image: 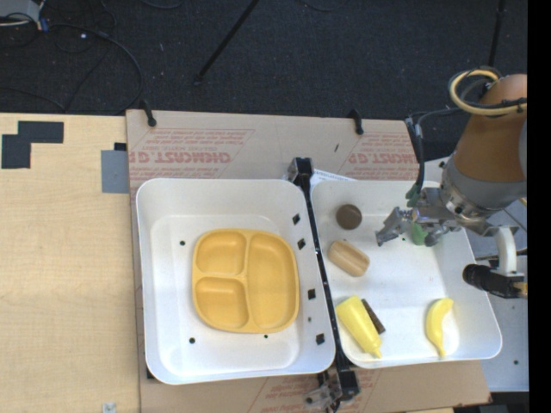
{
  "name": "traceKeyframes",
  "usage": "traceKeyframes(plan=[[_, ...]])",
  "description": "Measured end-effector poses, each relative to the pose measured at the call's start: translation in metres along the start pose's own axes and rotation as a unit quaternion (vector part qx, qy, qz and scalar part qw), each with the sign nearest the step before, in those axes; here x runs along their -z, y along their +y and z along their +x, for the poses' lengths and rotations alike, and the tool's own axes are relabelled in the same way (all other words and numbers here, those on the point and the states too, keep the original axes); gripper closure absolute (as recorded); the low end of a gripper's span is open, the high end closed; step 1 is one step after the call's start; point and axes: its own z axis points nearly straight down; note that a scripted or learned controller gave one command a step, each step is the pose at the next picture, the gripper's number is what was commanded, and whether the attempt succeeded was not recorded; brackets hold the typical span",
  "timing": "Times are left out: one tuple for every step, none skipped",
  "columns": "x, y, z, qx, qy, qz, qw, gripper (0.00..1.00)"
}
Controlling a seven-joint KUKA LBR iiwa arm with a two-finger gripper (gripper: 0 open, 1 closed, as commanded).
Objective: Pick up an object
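My gripper [394,228] hangs over the upper middle of the right bin [482,334], reaching in from the right. A small green thing [421,234] shows right against the gripper body; whether it is held is unclear. To the gripper's left sits a round brown object [349,217]. A tan bread-like piece [348,258] lies below that. A yellow bottle [358,324] lies at the bin's front left with a dark item [374,316] beside it. A yellow banana [439,325] rests at the front right.
The left bin [164,231] holds a yellow divided plate [245,280]. A black divider [312,256] runs between the two bins. Cardboard lies under both bins, and a wooden bench top [60,274] extends to the left.
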Motion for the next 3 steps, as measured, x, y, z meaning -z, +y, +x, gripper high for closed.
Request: traceKeyframes(plan=[[0.007, 0.003, 0.000, 0.001, -0.001, -0.006, 1.0000, 0.00], [-0.037, 0.004, 0.002, 0.001, -0.001, -0.004, 1.0000, 0.00], [-0.088, 0.011, 0.009, 0.001, 0.000, -0.004, 1.0000, 0.00]])
